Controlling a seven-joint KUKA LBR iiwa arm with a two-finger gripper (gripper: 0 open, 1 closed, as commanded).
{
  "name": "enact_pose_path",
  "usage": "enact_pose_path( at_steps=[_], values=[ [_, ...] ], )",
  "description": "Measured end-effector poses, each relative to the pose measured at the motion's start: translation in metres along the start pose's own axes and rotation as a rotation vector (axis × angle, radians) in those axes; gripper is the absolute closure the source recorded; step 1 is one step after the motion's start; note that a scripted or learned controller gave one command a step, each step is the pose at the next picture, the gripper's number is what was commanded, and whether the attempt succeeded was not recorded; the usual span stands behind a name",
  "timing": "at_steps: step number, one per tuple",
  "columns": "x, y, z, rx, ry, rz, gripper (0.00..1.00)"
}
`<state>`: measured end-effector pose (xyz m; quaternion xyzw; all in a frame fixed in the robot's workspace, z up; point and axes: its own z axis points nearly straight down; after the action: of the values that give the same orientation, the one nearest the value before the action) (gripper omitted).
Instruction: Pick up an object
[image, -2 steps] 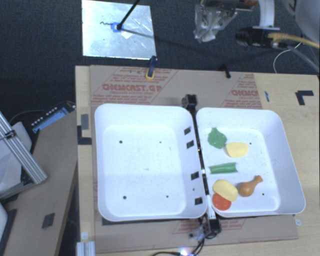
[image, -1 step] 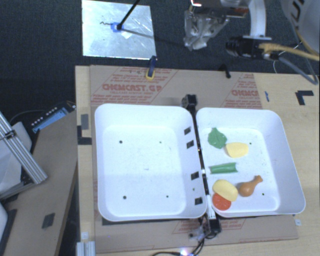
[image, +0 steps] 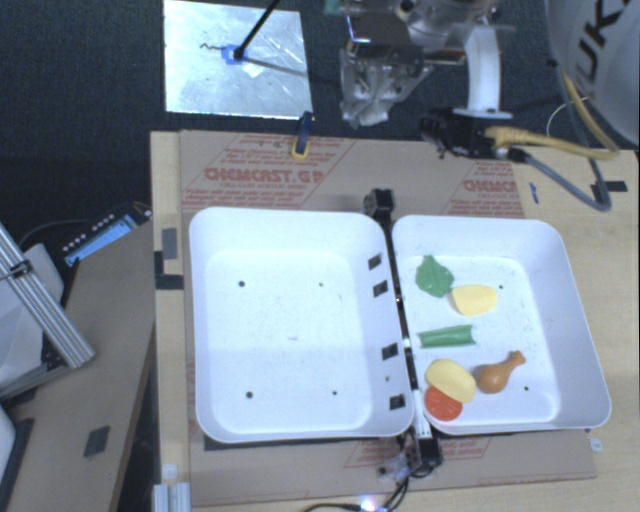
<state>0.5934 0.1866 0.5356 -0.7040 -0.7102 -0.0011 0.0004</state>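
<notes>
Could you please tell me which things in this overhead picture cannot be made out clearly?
- Gripper, camera view: blurred, near the top edge; finger state unreadable.
- Arm above the gripper: cut off by the top edge.
- Red piece in the right bin: partly covered by the yellow piece; full shape hidden.
- Green leafy piece: too small to identify.
- Printing on the cardboard sheet: only partly legible.

Right bin holds six toy foods — the gripper hangs beyond both bins.
</notes>
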Motion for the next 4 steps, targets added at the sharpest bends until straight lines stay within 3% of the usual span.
enact_pose_path(
  at_steps=[1,3,4],
  values=[
    [0.041,-0.039,0.0,0.001,0.001,-0.001,1.0],
    [0.048,-0.068,0.0,0.0,-0.001,0.003,1.0],
    [0.048,-0.095,0.0,0.001,-0.001,0.002,1.0]
  ],
)
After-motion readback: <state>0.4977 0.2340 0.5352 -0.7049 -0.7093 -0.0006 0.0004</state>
